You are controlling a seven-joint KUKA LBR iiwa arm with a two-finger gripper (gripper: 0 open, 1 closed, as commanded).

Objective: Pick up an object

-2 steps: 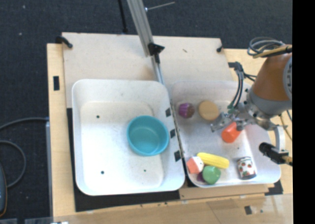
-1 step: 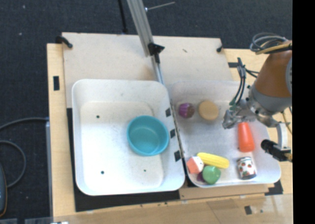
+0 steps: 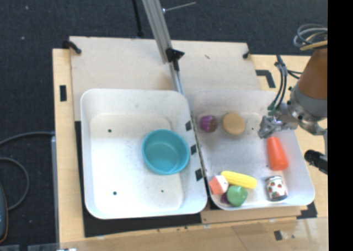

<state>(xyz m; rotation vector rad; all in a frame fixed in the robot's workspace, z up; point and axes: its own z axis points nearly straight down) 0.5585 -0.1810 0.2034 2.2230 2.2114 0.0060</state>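
Observation:
The right bin (image 3: 251, 103) holds several small objects: a purple ball (image 3: 208, 123), a tan round piece (image 3: 234, 123), an orange cylinder (image 3: 277, 153), a yellow corn-like piece (image 3: 239, 179), a green ball (image 3: 236, 195), a small red and white piece (image 3: 218, 184) and a white patterned cup (image 3: 276, 187). My gripper (image 3: 268, 126) hangs over the right bin's far right side, just above the orange cylinder's upper end and to the right of the tan piece. I see nothing between its fingers.
The left bin (image 3: 110, 134) holds a blue bowl (image 3: 165, 151). A slanted metal pole (image 3: 157, 21) comes down from the top to the divide between the two bins. Cables (image 3: 284, 81) run by the arm at the right.

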